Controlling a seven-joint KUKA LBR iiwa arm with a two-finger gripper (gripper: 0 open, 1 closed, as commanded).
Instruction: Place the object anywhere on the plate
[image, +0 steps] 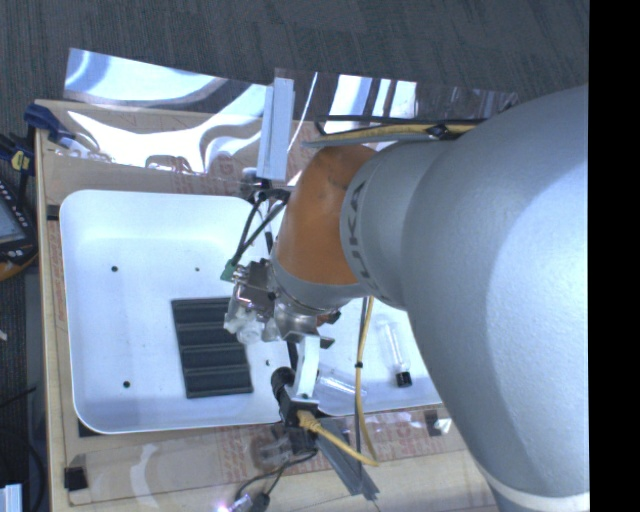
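Robot arm (450, 250) hangs over a white bin (120, 300) beside a dark ribbed plate (212, 347); no legible writing.

A single fixed camera hangs above the desk (150, 465) and looks down at a slant. It sits close enough that the grey arm (480, 280), reaching in from the right of the frame, covers most of that side along with the orange band (315, 225) above its wrist. The left white bin (110, 300) lies in plain sight, one edge passing under the arm. Of the right bin (385, 385) a small patch near the desk's front edge shows.
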